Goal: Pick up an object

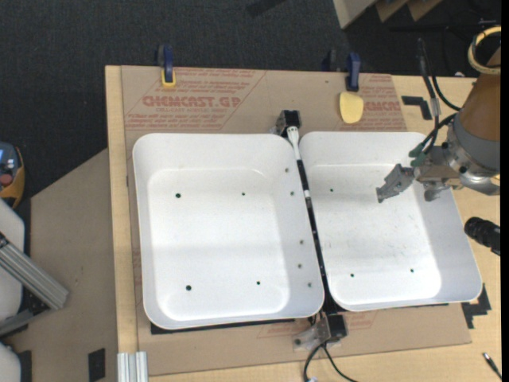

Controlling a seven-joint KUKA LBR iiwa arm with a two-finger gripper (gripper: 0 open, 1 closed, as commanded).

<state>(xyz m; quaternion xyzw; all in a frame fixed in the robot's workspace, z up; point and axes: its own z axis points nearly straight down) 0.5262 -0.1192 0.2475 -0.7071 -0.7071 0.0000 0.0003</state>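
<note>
My gripper (393, 185) hangs over the upper right part of the right white bin (374, 245), pointing left and down. The grey arm with its orange band (485, 110) comes in from the right edge. I see no object under or in the gripper. A small yellow object (351, 107) lies on the brown board behind the right bin, outside both bins. The left white bin (215, 237) shows only its bare floor with a few small dark dots.
Two blue clamps (166, 56) (352, 66) hold the board's far edge. A black strip with a white rod (306, 205) runs between the bins. A black part (483, 233) sticks in at the right bin's edge.
</note>
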